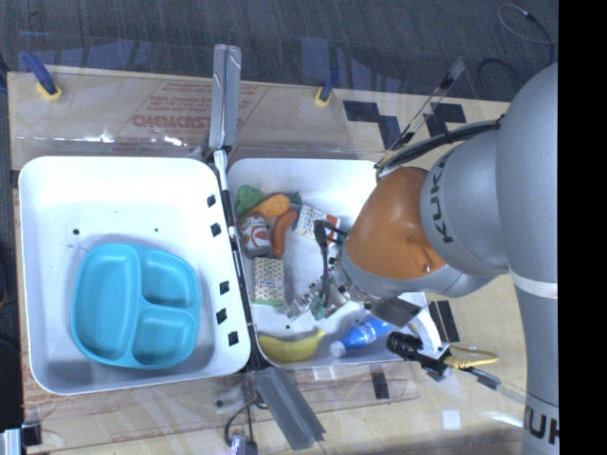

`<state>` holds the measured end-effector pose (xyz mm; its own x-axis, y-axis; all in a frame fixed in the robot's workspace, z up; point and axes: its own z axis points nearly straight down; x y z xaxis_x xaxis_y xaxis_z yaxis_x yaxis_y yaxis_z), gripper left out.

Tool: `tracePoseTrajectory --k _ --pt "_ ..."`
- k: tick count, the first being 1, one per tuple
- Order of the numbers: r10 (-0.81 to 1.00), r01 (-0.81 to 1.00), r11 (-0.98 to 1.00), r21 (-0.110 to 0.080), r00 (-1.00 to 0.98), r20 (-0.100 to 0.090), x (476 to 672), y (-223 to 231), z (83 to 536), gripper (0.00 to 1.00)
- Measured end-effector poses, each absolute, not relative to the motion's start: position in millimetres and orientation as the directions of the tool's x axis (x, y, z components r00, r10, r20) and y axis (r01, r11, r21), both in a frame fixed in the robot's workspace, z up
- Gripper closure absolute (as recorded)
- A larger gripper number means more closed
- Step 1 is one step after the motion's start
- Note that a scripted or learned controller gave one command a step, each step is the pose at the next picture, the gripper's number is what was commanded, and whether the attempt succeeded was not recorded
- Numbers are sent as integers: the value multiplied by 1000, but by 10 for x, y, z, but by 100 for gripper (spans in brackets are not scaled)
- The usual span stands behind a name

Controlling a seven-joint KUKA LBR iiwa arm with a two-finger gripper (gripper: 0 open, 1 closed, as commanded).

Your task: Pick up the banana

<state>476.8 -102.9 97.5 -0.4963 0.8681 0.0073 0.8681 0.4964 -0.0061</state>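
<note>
The gripper (322,297) is seen low in the right bin (285,171), under the orange band (394,226) of the arm; whether it is open or closed cannot be told. The banana (289,346) is found just below it, lying flat near the front wall, apart from it. A blue bottle (363,336) is placed to the lower right. A carrot (275,205) is seen above left. Far to the left, a blue divided plate (137,303) is kept in the other bin (47,183)
</note>
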Motion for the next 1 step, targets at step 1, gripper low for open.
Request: tracePoseTrajectory --k 1 --pt "868 868 496 -6 -496 7 4768 -1028 975 0"
